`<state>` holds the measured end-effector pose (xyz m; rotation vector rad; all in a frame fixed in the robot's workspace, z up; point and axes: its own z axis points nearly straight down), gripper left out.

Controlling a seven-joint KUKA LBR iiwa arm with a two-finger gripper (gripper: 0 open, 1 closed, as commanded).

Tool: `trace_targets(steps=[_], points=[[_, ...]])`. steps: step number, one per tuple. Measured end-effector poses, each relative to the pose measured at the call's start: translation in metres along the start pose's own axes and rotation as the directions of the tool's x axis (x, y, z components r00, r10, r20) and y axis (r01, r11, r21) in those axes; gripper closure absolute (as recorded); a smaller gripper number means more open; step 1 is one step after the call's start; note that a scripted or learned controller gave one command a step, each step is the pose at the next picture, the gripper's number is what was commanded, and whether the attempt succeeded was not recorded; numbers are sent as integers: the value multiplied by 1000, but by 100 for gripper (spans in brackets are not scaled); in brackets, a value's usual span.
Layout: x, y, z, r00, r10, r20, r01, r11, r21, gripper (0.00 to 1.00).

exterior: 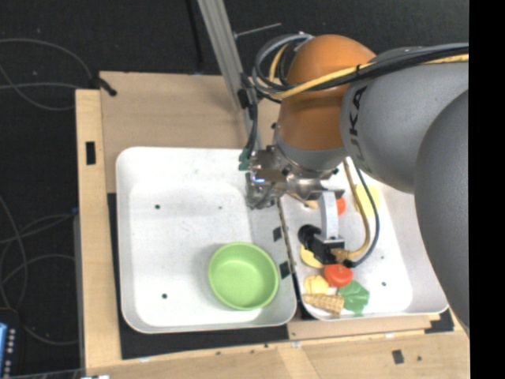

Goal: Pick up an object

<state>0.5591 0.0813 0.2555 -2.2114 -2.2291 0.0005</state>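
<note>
- Camera view from above: a green bowl sits upright in the left bin, resting on the bin's floor close to the front wall and toward the side shared with the other bin.
- Beyond the bowl and slightly to its right, the tool hangs over the strip where the two bins meet, well clear of the bowl's rim.
- Whether the tool is open or closed I cannot tell from this angle. Nothing is seen gripped in it.
- Behind the tool, farther from the bowl, rises the grey arm with its orange band, covering much of the right bin.
- Just right of the bowl, across the bin walls, a cluster of small things lies in the right bin: a yellow piece, a tan ridged piece, a red piece and a green piece, all packed closely, some touching.
- A small orange bit shows farther back from the bowl, beside the wrist.
- Both bins rest on the tan bench, whose bare board extends beyond the bowl's bin at the back.
</note>
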Motion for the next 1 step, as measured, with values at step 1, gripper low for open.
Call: trace_targets(steps=[1], points=[[-2,1,0,1000,5,-1,-5,1000,-1,0]])
